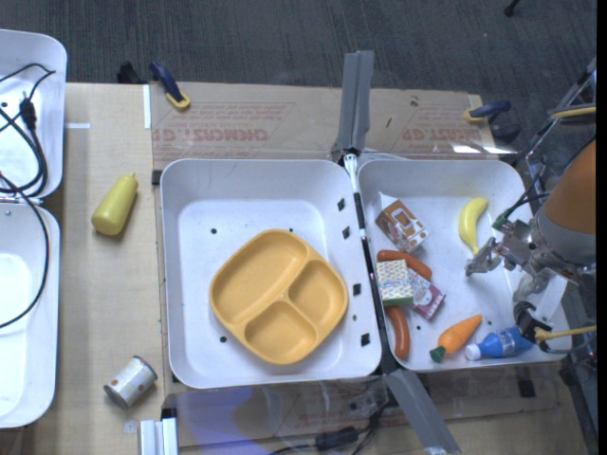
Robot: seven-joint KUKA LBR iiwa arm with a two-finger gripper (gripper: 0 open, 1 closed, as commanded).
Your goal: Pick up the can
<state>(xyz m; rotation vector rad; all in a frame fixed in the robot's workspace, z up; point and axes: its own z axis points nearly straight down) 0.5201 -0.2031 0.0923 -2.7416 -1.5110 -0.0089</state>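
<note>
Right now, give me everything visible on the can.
The can is small, silvery-grey metal with a pale label bearing reddish marks. It lies on its side, tilted diagonally, on the bench outside both bins, just beyond the left bin's lower-left corner. Nothing touches it except the bench; the end effector is over the right bin.

This is a robotics lab rather than a home or kitchen. Two shallow white bins (pixel 180 282) sit side by side on a worktop (pixel 104 282) covered with printed cardboard (pixel 285 121) that is held down by blue and yellow clamps (pixel 169 85). A grey robot arm (pixel 569 207) reaches in at the right, loose black cables (pixel 24 150) trail over white trays at the left, and the food items are plastic toys, such as a banana (pixel 471 222) and a carrot (pixel 457 336). Dark carpet (pixel 237 17) covers the floor.
</note>
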